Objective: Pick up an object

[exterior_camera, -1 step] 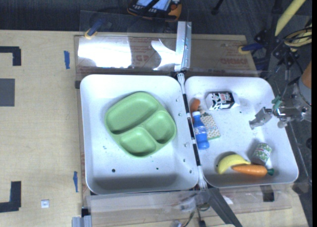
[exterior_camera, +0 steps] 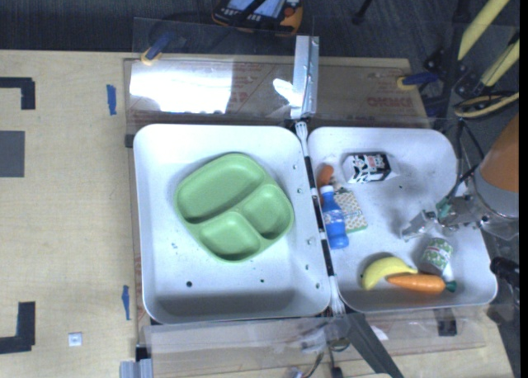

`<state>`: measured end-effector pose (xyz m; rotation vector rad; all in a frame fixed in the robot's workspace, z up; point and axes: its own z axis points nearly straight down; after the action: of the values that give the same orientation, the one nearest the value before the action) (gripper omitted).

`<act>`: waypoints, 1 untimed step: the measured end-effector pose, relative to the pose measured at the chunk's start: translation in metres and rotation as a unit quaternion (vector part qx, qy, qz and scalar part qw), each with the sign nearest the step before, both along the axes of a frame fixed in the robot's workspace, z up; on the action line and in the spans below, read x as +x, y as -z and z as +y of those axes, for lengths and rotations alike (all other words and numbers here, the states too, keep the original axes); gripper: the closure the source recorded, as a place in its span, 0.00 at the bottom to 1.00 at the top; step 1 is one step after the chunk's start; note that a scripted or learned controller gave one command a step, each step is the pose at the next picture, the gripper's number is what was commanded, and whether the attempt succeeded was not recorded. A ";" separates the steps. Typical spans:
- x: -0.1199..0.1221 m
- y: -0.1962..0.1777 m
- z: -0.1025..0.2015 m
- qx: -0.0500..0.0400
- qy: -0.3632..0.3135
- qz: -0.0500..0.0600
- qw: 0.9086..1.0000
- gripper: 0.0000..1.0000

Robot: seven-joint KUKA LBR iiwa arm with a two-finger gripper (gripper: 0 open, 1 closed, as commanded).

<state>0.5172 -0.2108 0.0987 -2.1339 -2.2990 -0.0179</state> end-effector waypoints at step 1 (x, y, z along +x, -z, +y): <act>0.057 -0.025 -0.008 -0.007 -0.105 -0.001 0.994 0.00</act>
<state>0.5738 -0.2184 0.1237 -1.8862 -2.5191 -0.0029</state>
